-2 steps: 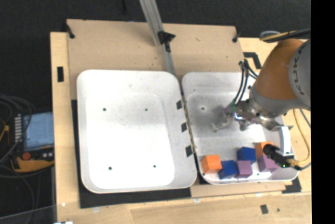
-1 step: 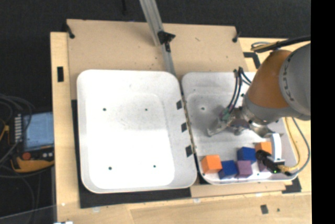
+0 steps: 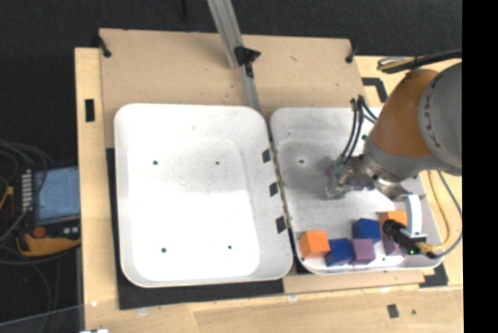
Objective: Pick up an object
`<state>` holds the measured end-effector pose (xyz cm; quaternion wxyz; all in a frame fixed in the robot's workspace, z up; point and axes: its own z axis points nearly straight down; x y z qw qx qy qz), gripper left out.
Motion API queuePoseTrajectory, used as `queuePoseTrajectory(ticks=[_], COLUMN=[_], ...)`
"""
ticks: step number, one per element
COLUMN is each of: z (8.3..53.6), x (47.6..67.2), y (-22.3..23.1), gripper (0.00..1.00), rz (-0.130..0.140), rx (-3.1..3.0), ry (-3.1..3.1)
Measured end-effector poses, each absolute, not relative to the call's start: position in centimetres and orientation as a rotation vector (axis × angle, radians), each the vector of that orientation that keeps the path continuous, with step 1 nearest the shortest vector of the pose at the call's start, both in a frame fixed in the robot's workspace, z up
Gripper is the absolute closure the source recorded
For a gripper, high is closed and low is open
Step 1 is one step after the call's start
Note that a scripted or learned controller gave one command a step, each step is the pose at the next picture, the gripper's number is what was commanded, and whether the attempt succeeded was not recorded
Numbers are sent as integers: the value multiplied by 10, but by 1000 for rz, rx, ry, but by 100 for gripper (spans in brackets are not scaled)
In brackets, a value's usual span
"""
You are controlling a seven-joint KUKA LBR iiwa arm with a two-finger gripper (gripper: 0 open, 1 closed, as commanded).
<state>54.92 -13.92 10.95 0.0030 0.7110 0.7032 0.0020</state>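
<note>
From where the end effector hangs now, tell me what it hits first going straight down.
Most likely bare floor of the right bin: the end effector points down over open white surface, with the blocks nearer the camera. Depth is unclear from this slant.

The gripper [image 3: 339,182] is blurred; its finger position cannot be determined. The right bin's [image 3: 311,137] far-right portion is obscured by the arm [image 3: 412,129].

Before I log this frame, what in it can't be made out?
- Gripper: small and blurred in the camera view; whether its fingers are open or shut, and whether they hold anything, cannot be told.
- Right bin: its right side is covered by the arm.
- Small orange block: partly hidden behind the arm's cabling.
- Blocks along the near wall, orange block, blue blocks, purple block: too small to tell which ones touch.
</note>
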Motion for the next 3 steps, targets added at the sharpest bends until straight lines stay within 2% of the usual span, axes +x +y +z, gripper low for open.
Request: queuePoseTrajectory(ticks=[3], z=[260], x=[561], y=[-128], gripper=[100], rz=[7], rx=[2211], ry=[2222])
